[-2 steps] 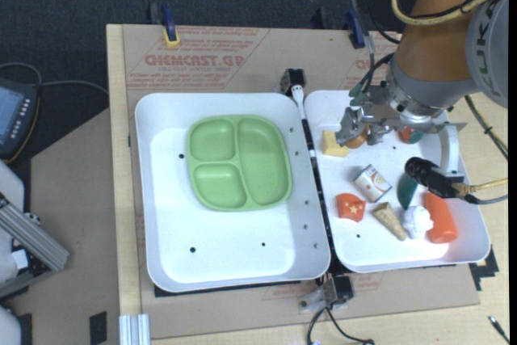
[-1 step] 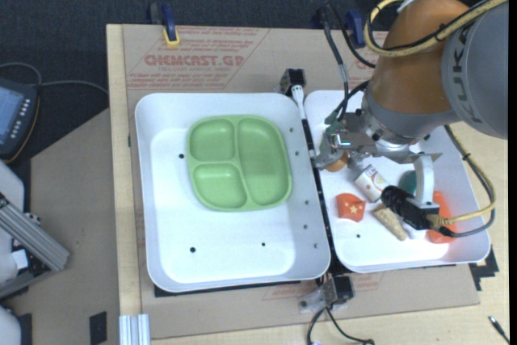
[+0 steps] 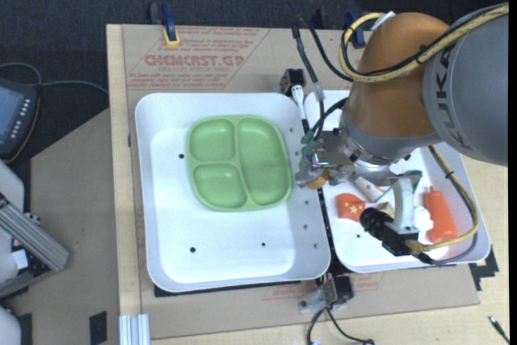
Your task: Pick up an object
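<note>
While bent low, arm (image 3: 404, 85) overhangs right bin (image 3: 472, 210).

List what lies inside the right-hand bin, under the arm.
In the right bin, an orange-red piece, an orange carrot-like object and something white show. The arm and gripper cover most of the bin, so whatever lies beneath them is hidden.

My arm (image 3: 404, 85) over right bin (image 3: 460, 174), green divided plate (image 3: 240, 162) in left bin (image 3: 161, 198), orange pieces (image 3: 436, 214) at my 5 o'clock.
</note>
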`<state>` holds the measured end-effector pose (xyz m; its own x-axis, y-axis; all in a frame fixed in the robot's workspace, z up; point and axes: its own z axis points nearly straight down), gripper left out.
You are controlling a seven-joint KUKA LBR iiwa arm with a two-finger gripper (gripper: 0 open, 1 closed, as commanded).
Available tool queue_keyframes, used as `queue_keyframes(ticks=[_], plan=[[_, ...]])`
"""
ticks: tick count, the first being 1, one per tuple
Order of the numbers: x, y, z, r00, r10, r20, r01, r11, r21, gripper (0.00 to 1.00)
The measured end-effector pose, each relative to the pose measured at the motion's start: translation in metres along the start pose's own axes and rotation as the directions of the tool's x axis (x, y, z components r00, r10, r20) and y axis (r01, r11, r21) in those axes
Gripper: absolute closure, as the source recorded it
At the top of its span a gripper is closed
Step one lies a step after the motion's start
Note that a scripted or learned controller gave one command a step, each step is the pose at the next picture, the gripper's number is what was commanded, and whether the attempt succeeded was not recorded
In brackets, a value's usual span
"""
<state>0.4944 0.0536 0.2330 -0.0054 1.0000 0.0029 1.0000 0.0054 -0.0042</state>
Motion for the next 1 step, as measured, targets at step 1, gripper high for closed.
queue_keyframes(ticks=[1], plan=[[0.0058, -0.0228, 0.0024, 1.000, 0.005, 0.002, -0.005, 1.000, 0.001, 1.00]])
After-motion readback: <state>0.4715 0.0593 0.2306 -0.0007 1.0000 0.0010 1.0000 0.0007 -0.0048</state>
